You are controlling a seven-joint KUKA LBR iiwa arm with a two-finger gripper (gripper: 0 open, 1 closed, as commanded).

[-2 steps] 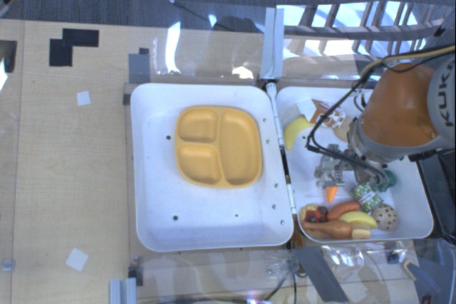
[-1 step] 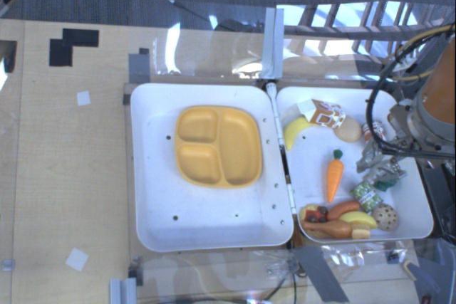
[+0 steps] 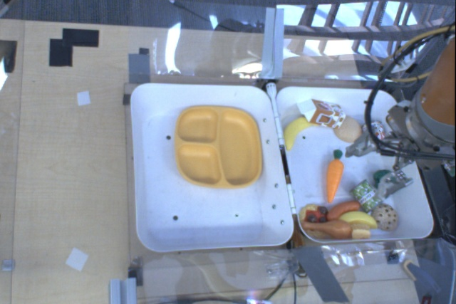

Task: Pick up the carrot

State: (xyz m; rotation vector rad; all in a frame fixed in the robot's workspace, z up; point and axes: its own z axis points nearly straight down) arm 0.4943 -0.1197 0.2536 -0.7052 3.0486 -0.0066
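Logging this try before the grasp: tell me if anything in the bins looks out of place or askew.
Nothing stands out. The carrot lies whole in the right bin, apart from the other toy foods, and the yellow divided plate sits flat in the left bin.

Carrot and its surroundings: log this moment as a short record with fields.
target: carrot, orange with green top, lying free on the right bin floor
orientation: lengthwise up and down the view, green end away from the camera
near neighbours: banana to upper left; pile of toy food at the bin's near edge
tool: tool to the right of the carrot, apart from it, fingers spread, nothing between them
left bin: left bin holds a yellow divided plate
task state: carrot not yet picked up
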